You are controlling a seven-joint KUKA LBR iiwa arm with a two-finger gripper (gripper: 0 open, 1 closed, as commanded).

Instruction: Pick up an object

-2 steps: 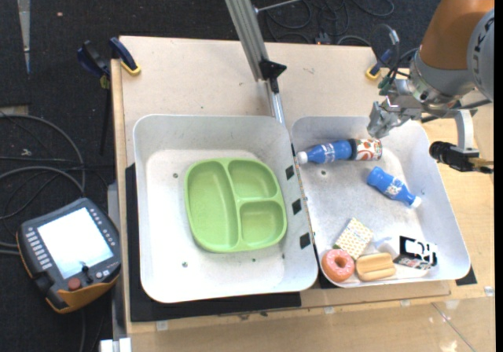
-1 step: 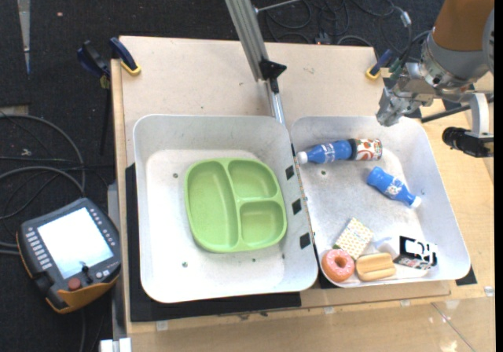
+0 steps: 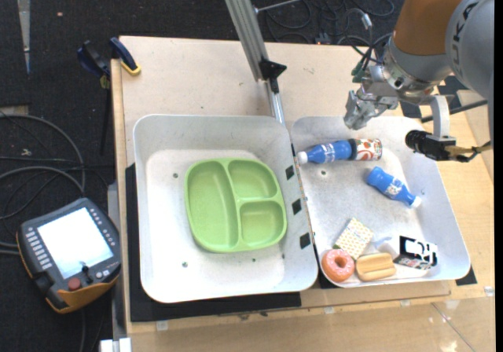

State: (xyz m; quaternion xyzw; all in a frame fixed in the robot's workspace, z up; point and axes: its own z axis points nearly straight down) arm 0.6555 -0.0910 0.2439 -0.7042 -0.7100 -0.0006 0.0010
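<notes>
My gripper (image 3: 357, 117) hangs over the far edge of the right bin (image 3: 440, 185), just above and behind a blue bottle with a white cap and red-patterned end (image 3: 339, 152). Nothing shows between its fingers. A second, smaller blue bottle (image 3: 391, 186) lies near the bin's middle. Along the near edge sit a pink-iced doughnut (image 3: 339, 265), a checkered cracker (image 3: 354, 237), a tan bread roll (image 3: 375, 266) and a black-and-white packet (image 3: 416, 251).
The left bin (image 3: 157, 185) holds a green divided plate (image 3: 236, 203). A slanted metal pole (image 3: 247, 28) crosses above the bins' divide. A teach pendant (image 3: 67, 252) lies off the bench at the left, and a blue-yellow clamp (image 3: 110, 56) sits at the far left corner.
</notes>
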